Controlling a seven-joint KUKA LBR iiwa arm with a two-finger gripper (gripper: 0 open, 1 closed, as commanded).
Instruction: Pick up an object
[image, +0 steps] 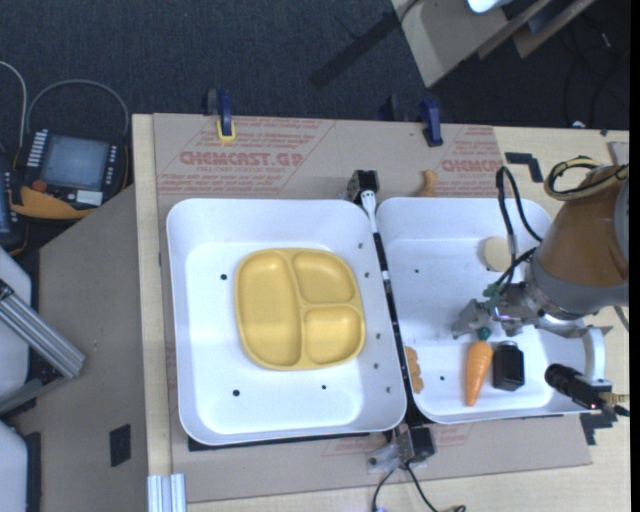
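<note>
Reaching into the right bin (440, 240) from the right edge of the frame, the arm (590, 240) carries its gripper (488, 318) low over the bin floor, at centre right of the picture. How the jaws stand cannot be told from here: the metal parts at the wrist blur together, and nothing is seen between them. Just below the gripper lies a toy carrot (477, 371), orange with a green top, its top end close under the gripper. Beside it on the right sits a small black block (508, 366). A pale round object (496, 252) rests nearer the bin's upper part. The left bin (200, 300) holds a yellow divided plate (299, 306). Both bins sit on the counter (160, 200).
</note>
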